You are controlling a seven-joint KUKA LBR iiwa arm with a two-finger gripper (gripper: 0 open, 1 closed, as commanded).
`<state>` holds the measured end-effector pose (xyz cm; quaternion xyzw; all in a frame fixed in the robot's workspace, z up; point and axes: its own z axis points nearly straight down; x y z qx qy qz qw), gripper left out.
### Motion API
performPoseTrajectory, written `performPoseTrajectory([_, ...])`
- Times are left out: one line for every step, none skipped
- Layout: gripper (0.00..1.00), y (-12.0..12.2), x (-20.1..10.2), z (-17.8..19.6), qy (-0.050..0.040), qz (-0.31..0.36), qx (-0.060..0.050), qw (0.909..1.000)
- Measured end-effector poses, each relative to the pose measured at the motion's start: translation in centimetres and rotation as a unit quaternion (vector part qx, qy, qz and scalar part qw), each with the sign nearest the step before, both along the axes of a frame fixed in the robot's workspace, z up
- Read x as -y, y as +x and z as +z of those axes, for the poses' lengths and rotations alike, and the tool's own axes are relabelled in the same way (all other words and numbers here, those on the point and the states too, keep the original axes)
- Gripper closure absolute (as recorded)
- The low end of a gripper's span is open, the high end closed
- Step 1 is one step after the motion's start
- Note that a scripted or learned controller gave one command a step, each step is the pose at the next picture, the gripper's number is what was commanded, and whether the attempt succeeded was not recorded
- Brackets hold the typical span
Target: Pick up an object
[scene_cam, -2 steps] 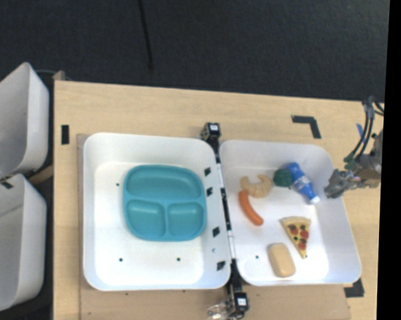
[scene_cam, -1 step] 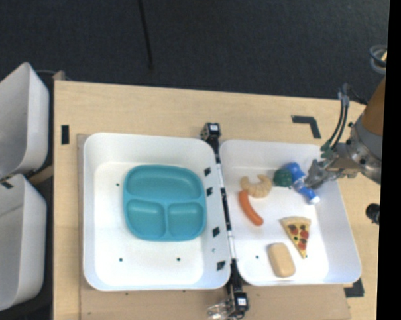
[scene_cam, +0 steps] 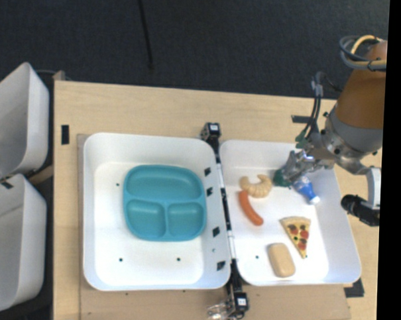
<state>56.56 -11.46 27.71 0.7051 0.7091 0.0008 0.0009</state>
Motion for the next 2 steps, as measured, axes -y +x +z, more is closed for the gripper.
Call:
performPoseTrajectory([1.0, 0.5, -5.2, 0.1, 0.0002, 0.0, -0.001, 1.0])
performPoseTrajectory([1.0, 2.5, -9.7, 0.2, -0.0004, -0.001, 0.0, 1.0])
